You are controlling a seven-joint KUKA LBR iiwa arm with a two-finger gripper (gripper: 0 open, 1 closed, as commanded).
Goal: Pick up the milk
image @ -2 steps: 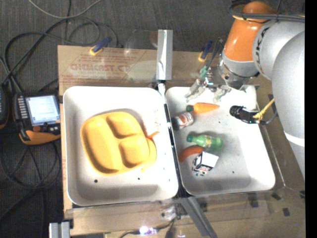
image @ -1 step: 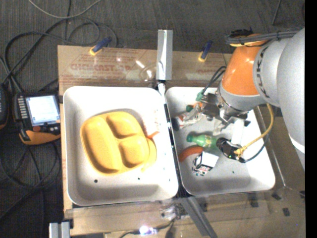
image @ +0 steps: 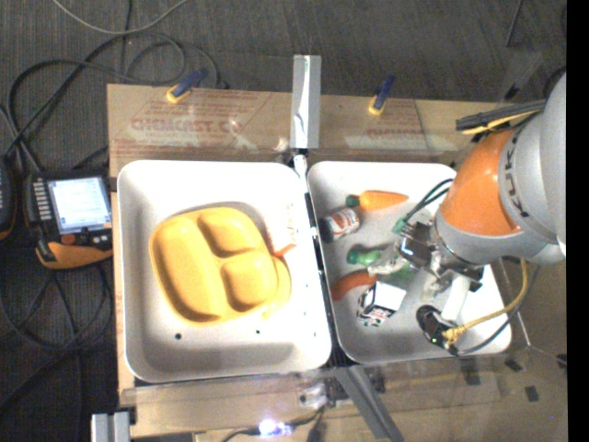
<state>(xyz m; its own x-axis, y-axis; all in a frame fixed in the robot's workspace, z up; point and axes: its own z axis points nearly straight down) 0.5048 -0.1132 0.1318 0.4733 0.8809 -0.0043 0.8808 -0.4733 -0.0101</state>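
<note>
Your grey arm's gripper (image: 416, 270): largely hidden, state indiscernible. Small white milk carton (image: 379, 303) lies beside it in the right white bin (image: 479, 343). Brown desk (image: 221, 122) on dark carpet (image: 138, 17).

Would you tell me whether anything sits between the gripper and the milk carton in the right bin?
Nothing visible does. The gripper hovers just right of the milk carton, which lies in the right bin; the carrot and the can lie farther back.
</note>
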